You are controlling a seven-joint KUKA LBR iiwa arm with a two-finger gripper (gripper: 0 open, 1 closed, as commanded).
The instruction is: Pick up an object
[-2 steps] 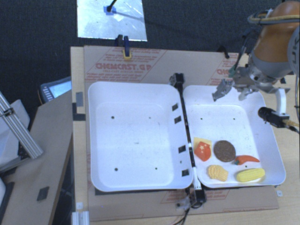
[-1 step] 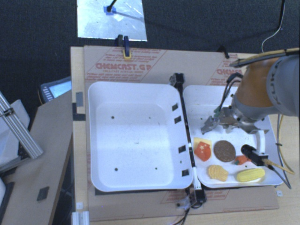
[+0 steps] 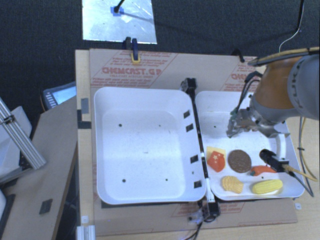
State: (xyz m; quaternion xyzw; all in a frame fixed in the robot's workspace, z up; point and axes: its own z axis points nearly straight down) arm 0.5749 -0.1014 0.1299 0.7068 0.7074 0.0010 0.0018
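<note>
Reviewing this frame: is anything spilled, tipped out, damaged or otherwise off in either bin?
Nothing stands out. The toy foods, pizza slice, brown cookie, corn cob, yellow shell-like piece and carrot, all lie inside the right bin. The gripper hovers over its bare floor.

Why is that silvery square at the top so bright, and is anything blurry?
In the camera view, the silvery sheet glares with reflected light; the white bins look evenly lit with soft shadows; the gripper and small toys, such as the corn cob, look slightly soft.
</note>
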